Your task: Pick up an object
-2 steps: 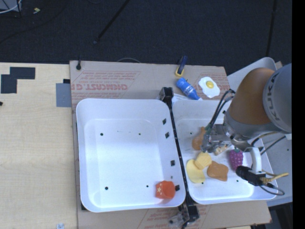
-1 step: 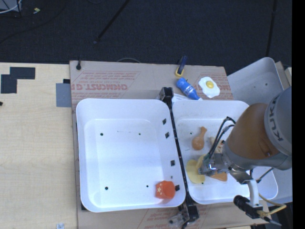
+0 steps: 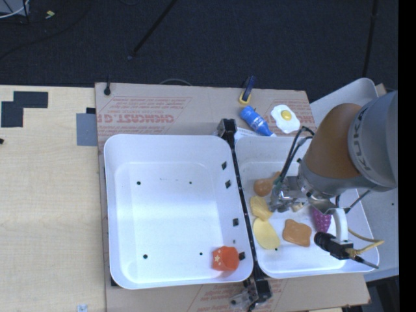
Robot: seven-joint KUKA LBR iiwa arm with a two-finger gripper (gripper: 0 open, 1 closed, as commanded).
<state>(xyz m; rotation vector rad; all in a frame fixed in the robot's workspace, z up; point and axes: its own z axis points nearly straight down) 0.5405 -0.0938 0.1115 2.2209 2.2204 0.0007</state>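
Note:
My gripper point(image 3: 283, 200) is down inside the right bin point(image 3: 276, 149), among several toy foods. Just to its left lie a brown-orange piece point(image 3: 263, 186) and a yellow piece point(image 3: 259, 208). A second yellow piece point(image 3: 265, 234) and an orange toast-like piece point(image 3: 297, 233) lie nearer the front. To the gripper's right, partly behind the wrist, sits a purple piece point(image 3: 321, 220). The arm hides the back right of this bin. Nothing is visibly lifted.
The left bin point(image 3: 130, 174) holds a red-orange object point(image 3: 225, 259) in its front right corner. Behind the right bin, on the cardboard, lie a blue bottle point(image 3: 256, 121), a fried-egg toy point(image 3: 285, 116) and a blue-and-yellow tool point(image 3: 247, 91).

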